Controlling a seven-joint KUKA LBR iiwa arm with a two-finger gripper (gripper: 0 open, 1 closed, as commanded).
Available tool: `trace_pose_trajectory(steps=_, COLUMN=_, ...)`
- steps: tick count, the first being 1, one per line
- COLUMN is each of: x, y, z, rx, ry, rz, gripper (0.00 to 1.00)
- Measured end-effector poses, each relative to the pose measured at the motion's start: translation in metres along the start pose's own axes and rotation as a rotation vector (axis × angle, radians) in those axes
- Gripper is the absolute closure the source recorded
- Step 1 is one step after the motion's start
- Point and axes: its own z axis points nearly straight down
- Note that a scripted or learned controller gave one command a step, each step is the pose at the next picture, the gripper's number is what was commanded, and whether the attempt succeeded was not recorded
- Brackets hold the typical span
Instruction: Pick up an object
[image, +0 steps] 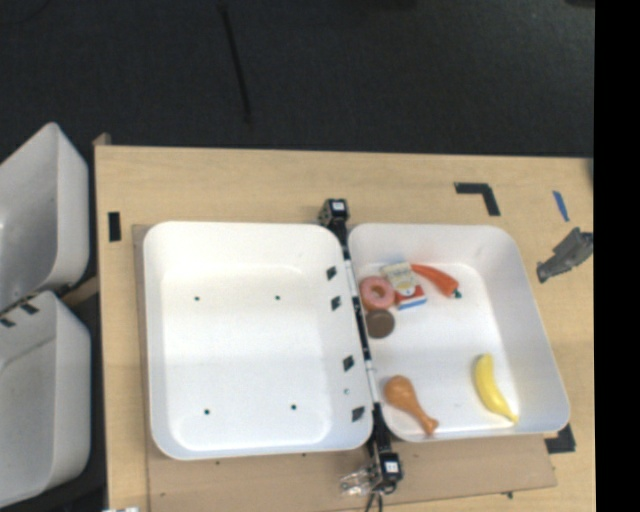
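Observation:
The right bin (520, 300) holds several toy items. A pink donut (376, 293) lies near its left wall, with a brown round piece (380, 323) just below it. A small pale packet (401, 280) sits beside the donut, touching a red-orange pepper (436, 279). A yellow banana (494, 388) rests near the bin's front right corner, and an orange drumstick (410, 402) lies at the front left. My gripper (564, 255) is a grey shape at the right edge, outside the bin over the bench, apart from every item.
The left bin (170, 330) adjoins the right one along a clipped seam (352, 330). White blocks (35, 300) stand off the bench's left side. Black corner marks (480, 195) and a blue mark (561, 206) lie on the wooden benchtop.

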Motion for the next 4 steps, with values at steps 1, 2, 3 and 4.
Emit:
trace_pose_trajectory(steps=1, x=-0.016, y=0.052, z=-0.081, rx=0.006, ry=0.001, rz=0.0, gripper=0.0)
trace_pose_trajectory(steps=2, x=0.02, y=0.086, z=-0.152, rx=0.008, ry=0.003, rz=0.0, gripper=0.0)
trace_pose_trajectory(steps=3, x=-0.036, y=0.063, z=-0.147, rx=0.018, ry=0.004, rz=0.009, gripper=0.0)
trace_pose_trajectory(steps=4, x=-0.033, y=0.094, z=-0.146, rx=0.017, ry=0.004, rz=0.003, gripper=0.0)
